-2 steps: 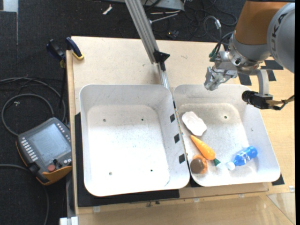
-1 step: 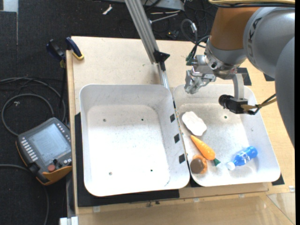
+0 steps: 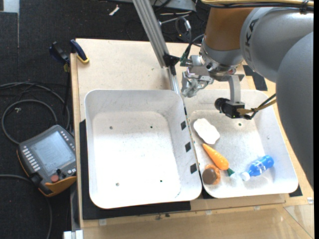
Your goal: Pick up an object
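Tool (image 3: 191, 87) above right bin (image 3: 279, 148) far rim, open/closed can't tell, carrot (image 3: 216, 157) below.

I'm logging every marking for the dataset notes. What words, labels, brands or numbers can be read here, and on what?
None can be read.
Grey robot arm: dark letters on its casing, cut off and too blurred.
Small clear plastic bottle with blue label: print too small.
Grey handheld control pendant: screen and keys unreadable.

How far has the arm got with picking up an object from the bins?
Nothing looks picked yet: the white object, carrot, brown piece and blue bottle all lie in the right bin. The gripper is above that bin's far edge. Descent, grasp and lift remain.
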